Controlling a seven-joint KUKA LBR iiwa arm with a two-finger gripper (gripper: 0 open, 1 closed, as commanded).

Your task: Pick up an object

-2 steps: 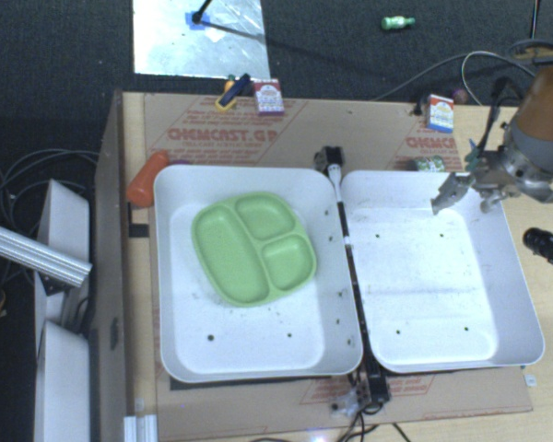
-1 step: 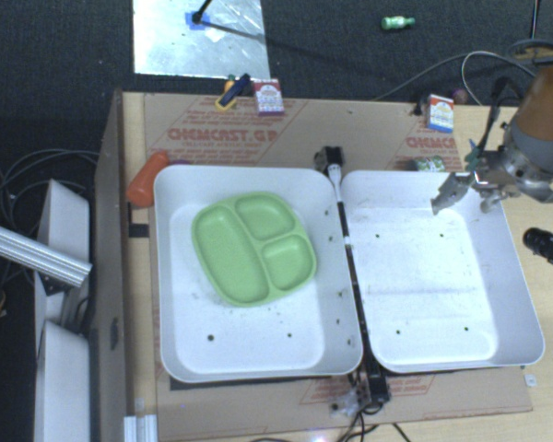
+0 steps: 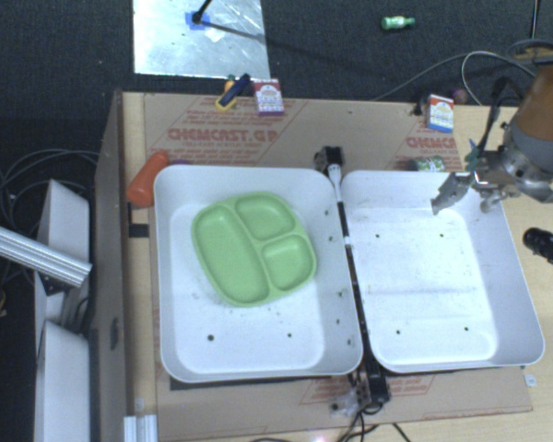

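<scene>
The pale green three-compartment plastic tray point(image 3: 253, 248) lies untouched, flat in the left white bin point(image 3: 180, 343). The hand point(image 3: 468, 190) hovers at three o'clock over the right bin point(image 3: 516, 339), fingers spread, nothing between them; picking remains undone.

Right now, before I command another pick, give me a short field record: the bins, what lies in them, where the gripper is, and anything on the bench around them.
left bin: holds a green divided plate, three compartments, lying flat
right bin: white floor, small dark specks
gripper: over the right bin's far right corner, nothing seen between its fingers
bench behind bins: two small red-and-white boxes, a yellow and dark tool
bench left of left bin: orange object at the far corner
</scene>
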